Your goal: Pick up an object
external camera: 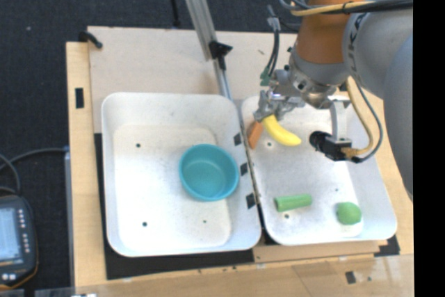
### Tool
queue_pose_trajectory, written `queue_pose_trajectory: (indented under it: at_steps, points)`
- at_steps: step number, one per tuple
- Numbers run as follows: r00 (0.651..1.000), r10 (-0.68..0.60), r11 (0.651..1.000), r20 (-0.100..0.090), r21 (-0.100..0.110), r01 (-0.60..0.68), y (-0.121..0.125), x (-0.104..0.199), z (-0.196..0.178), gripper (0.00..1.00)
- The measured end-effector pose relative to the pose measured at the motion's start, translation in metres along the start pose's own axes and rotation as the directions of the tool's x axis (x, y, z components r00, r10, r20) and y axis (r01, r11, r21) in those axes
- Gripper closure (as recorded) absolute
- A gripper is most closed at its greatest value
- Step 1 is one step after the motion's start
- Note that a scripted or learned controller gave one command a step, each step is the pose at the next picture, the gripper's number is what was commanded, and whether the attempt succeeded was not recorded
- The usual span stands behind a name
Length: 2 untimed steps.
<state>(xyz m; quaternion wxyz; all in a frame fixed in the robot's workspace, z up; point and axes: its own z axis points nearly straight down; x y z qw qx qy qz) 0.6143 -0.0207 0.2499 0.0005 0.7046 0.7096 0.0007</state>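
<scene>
My fingers hang over the back left corner of the right bin, just above the near end of a yellow banana. From this slanted view I cannot tell whether they are open or closed, and I cannot make out whether they touch the banana or only hover over it. The banana lies on the bin floor, tilted, its far end pointing toward the middle of the bin. Just beside it, against the wall between the two bins, lies a small orange carrot, close to touching the banana's upper end.

Nearer the front of the same bin, a green cylinder lies on its side, and a round green ball sits well apart from it toward the front right corner. A black cable end from my wrist dangles over the middle of this bin.

The left bin holds a blue bowl, upright, near its right wall. Both bins rest side by side on the wooden worktop. A grey metal pole slants up behind them.
</scene>
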Motion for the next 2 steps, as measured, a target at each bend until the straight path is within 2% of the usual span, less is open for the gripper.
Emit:
queue_pose_trajectory:
  at_steps: [2]
  points:
    - [1.0,0.0,1.0,0.0,0.0,0.0,0.034,0.105,0.02,1.0]
